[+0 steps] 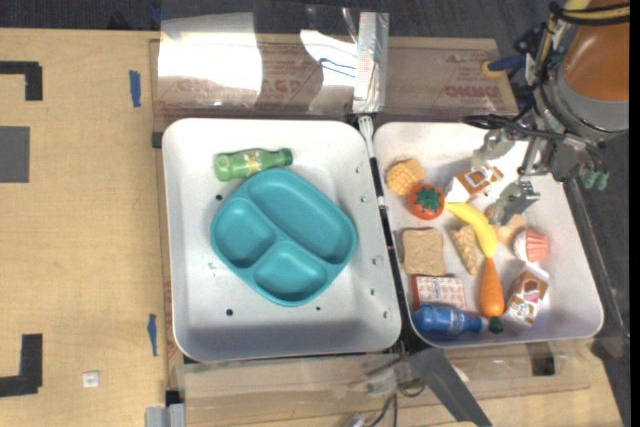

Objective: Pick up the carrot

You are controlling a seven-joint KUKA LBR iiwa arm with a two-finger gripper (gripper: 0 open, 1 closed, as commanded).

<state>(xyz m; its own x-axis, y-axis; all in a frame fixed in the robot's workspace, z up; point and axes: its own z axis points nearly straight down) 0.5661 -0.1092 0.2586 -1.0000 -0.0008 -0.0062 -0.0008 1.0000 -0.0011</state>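
The carrot (pixel 490 287) is orange with a green stub at its lower end. It lies upright in the frame in the right bin (pixel 585 300), between a red-and-white carton (pixel 438 291) and a small brown-and-white package (pixel 527 300). My gripper (pixel 501 177) hangs over the upper part of the same bin, well above the carrot in the image. Its fingers (pixel 512 202) stand open, with nothing held between them. A second small orange-and-white package (pixel 480 180) lies under the gap.
The right bin also holds a banana (pixel 475 225), a red tomato (pixel 427 202), a yellow corn piece (pixel 403 176), a bread slice (pixel 423 251), a pink cupcake (pixel 535 245) and a blue bottle (pixel 450 320). The left bin (pixel 190 295) holds a teal divided plate (pixel 283 235) and a green bottle (pixel 252 161).
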